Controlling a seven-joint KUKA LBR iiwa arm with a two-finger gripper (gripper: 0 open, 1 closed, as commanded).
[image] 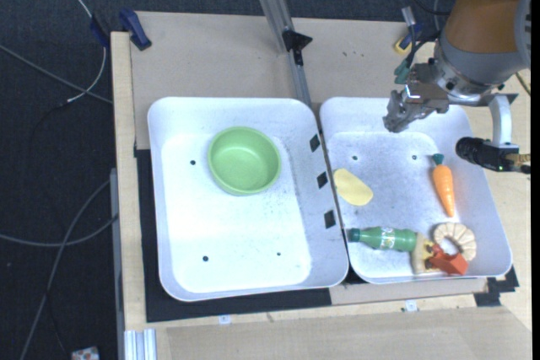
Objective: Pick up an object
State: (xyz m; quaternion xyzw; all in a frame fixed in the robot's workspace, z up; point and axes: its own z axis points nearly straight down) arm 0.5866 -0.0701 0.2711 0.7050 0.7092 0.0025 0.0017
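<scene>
Overhead, the gripper [403,117] hangs above the right bin [384,160], finger state unclear, well apart from the toy carrot [444,188].

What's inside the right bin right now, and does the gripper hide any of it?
The right bin holds a yellow piece, a carrot, a green bottle and a shrimp. The gripper hangs over the bin's far edge, covering the floor beneath it.

The arm [485,21] reaches in from the right, wrist bent down, end effector [402,115] hanging above the right bin's [371,110] far rim.
</scene>
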